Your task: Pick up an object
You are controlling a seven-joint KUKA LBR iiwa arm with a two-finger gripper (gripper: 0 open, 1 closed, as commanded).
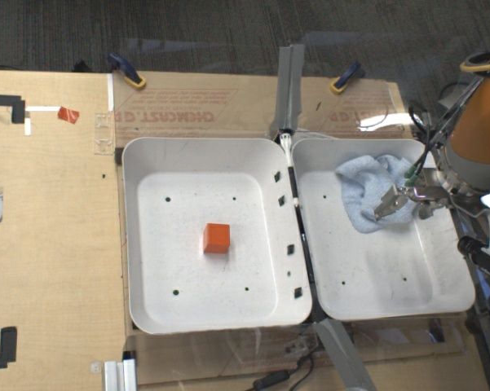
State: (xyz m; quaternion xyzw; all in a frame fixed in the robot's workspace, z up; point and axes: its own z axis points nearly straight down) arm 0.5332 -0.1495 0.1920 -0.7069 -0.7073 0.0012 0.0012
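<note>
Far left: a tan board (49,218) with black brackets, a strip of white tape and a small red tag (68,115) near its top edge. Next to it, the left bin (147,169), shallow and white, holding an orange-red cube (217,239) a little below its middle, standing well apart from every wall. Behind both bins, a sheet of brown cardboard (187,104) pinned by two clamps with yellow and blue handles; printed red lettering on it, seen upside down and mirrored, reading something like "CHEMCAST GP", though not sure of every letter. Between the bins, a grey upright post (289,80).

Right bin (367,300): a crumpled pale blue cloth (367,187) bunched in the upper half, toward the far wall. At the cloth's right edge, the gripper (395,202), reaching in from the right under the grey arm with its orange band (477,129). Metal fingers (385,208) pointing left and down, tips touching or pressed into the cloth's fold. Cannot tell whether apart or together; the fold and glare hide the tips. No part of the cloth visibly lifted clear of the bin floor.

Judged step: at the grasp itself, down on the cloth, the likely target. Next move calls for closing firmly on a raised fold, then rising straight up and checking for cloth hanging below the tips. Likely trouble: soft fabric slipping out, or only a thin edge pinched.
</note>
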